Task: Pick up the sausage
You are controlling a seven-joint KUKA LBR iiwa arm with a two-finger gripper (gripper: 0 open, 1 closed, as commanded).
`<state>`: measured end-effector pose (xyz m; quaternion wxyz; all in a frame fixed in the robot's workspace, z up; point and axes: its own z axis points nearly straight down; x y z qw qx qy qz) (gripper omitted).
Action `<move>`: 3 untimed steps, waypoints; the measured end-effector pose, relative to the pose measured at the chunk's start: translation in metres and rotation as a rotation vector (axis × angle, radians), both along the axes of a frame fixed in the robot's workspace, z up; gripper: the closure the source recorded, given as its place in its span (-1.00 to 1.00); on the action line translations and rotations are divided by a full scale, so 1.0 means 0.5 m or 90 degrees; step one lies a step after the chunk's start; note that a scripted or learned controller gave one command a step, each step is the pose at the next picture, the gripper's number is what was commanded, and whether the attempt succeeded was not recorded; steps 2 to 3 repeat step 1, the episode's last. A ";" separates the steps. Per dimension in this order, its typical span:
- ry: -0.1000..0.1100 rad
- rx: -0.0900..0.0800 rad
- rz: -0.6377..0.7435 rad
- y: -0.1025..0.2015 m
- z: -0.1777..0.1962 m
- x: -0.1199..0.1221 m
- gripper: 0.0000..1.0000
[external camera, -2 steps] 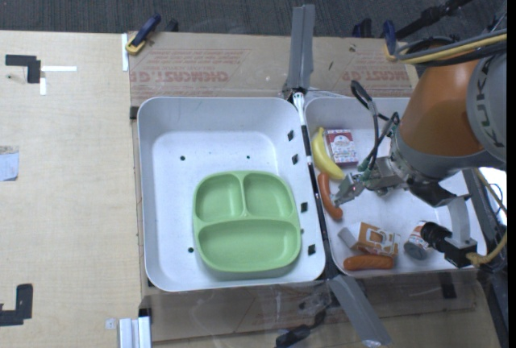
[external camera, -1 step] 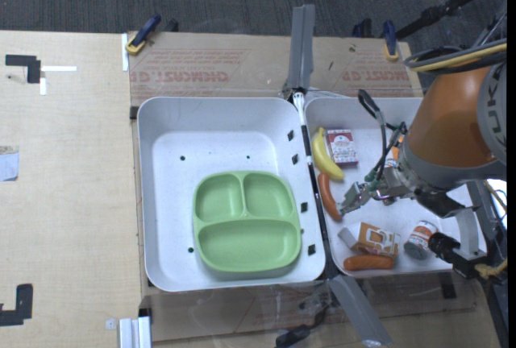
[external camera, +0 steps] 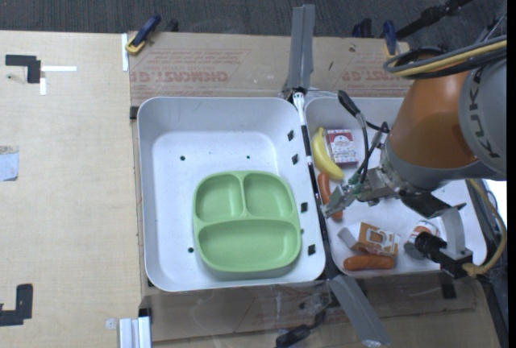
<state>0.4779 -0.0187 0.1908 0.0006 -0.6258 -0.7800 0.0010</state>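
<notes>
Your fingers (external camera: 337, 205) hang low in the right bin (external camera: 476, 267), near its left wall, but whether they are open or closed you cannot tell from this slant. A reddish sausage (external camera: 324, 189) lies just beside them, below the banana (external camera: 326, 157). A second sausage (external camera: 369, 262) rests at the bin's near edge, next to an orange packet (external camera: 376, 239). The left bin (external camera: 161, 177) holds a green divided plate (external camera: 246, 222). A red carton (external camera: 343, 147) sits beside the banana.
</notes>
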 end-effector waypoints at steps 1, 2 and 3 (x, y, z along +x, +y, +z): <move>0.000 0.000 -0.002 -0.070 0.000 -0.001 -1.00; 0.000 0.000 -0.002 -0.070 0.000 -0.001 -1.00; 0.000 0.000 -0.002 -0.070 0.000 -0.001 -1.00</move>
